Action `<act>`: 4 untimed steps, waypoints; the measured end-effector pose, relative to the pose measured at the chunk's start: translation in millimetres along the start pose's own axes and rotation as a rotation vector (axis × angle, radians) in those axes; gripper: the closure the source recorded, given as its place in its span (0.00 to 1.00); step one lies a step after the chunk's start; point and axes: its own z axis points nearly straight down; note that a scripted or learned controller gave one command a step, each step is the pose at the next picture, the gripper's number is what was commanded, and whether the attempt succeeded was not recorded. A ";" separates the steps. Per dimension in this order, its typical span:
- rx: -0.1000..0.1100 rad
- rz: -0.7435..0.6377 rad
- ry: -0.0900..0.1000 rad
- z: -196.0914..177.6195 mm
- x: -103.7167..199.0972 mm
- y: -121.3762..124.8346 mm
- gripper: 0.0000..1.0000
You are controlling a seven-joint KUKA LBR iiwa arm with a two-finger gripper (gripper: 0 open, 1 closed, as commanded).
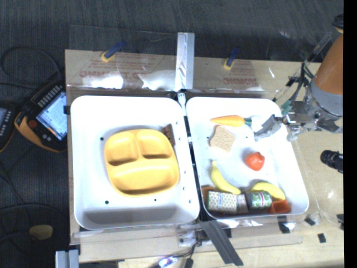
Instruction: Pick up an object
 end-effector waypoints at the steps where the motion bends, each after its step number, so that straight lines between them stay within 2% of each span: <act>1: 0.002 -0.038 0.001 125.3 60.3 -41.5 0.00; 2: 0.000 -0.267 0.001 177.9 62.1 -8.4 0.00; 3: -0.026 -0.326 -0.009 183.1 56.8 -41.5 0.00; 4: 0.001 -0.078 -0.001 92.6 94.0 -49.6 0.00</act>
